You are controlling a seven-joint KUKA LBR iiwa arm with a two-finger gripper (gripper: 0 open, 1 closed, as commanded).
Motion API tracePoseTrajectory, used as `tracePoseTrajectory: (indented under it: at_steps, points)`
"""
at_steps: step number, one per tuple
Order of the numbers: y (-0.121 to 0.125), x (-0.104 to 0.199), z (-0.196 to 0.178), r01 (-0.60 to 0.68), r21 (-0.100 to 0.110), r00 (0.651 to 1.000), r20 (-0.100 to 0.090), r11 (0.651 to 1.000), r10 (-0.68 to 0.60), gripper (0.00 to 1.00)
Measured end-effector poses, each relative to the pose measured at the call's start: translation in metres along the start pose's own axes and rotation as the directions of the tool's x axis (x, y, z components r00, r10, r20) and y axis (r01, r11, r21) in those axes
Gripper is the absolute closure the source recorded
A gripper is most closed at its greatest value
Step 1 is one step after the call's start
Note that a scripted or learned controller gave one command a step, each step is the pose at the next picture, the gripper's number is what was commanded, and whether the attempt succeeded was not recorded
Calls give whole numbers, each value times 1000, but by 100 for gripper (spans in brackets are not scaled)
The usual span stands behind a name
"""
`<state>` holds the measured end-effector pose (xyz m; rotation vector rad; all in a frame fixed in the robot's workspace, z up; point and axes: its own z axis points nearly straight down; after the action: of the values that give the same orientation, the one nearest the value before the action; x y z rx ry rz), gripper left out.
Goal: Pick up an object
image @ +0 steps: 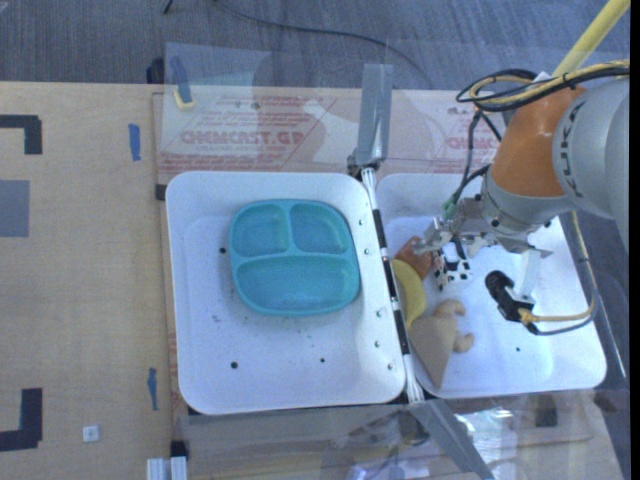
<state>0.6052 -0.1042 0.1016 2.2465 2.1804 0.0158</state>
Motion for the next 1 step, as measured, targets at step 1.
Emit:
tracePoseTrajectory:
  at_steps: [1]
  points:
    - [1,-1,-11,-3,-3,1000,1,1000,3,100]
